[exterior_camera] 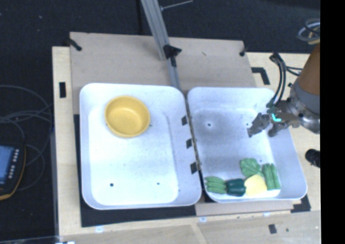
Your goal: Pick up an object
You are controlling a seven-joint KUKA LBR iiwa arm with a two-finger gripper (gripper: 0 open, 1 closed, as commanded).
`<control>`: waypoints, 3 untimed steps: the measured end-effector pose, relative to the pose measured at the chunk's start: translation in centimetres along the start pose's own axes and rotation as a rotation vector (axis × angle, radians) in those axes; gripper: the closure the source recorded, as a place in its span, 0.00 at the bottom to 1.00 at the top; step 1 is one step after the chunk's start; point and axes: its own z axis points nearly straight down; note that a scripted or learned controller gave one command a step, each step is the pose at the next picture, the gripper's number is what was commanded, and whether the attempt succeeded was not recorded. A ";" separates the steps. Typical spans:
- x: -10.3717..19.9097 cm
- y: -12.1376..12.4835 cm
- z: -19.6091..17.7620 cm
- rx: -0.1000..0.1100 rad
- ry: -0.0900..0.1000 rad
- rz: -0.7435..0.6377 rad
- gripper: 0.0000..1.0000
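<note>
- A handheld pendant (9, 170) lies at the far left, off the bench; its screen is too blurred to read.
- The left bin (135, 183) holds a yellow bowl (128, 116) near its back left corner.
- No brand, label or writing is legible anywhere.
- The right bin (226, 108) has a cluster at its front edge: green pieces (215, 184), a dark green piece (235, 186), a yellow piece (255, 185), more green (271, 175).
- The gripper (263, 125) hangs over the right bin's right side, well apart from the cluster, fingers spread, nothing between them.

Yellow bowl (127, 116) smooth glossy plastic; both white bins (97, 146) scuffed matt plastic; bench (215, 49) matt wood board; far rail (152, 11) brushed metal.
</note>
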 end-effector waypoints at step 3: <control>1.0 -0.4 9.8 0.003 0.000 0.000 0.00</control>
